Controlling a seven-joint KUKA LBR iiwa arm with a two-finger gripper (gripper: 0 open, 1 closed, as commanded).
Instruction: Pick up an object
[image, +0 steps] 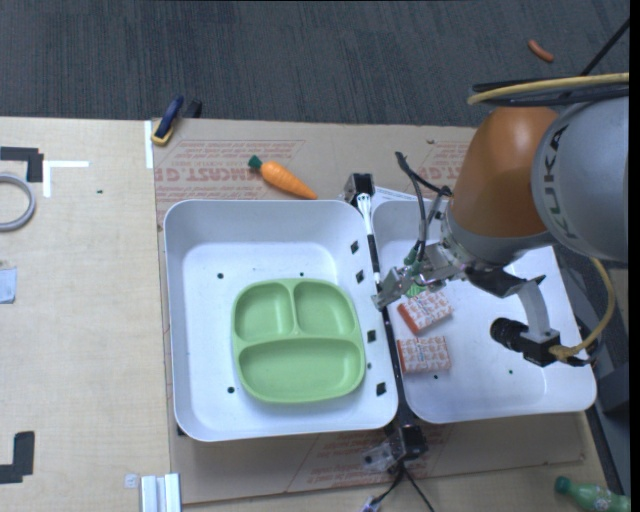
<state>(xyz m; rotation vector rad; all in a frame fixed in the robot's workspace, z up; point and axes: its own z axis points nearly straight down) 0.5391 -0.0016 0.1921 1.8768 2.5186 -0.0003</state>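
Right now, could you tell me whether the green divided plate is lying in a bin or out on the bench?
In: the green divided plate lies flat inside the left bin.

My arm (585, 180) is grey metal w/ a fat, glossy orange band (500, 175) above the wrist; black "KUKA" lettering runs along the grey shell nr the right edge. A yellowish hose (545, 90) crosses over my far side, black cables beside it. Thin dark wires loop off my wrist. A black cylindrical fitting (520, 338) on a grey bracket, w/ a tan cable.
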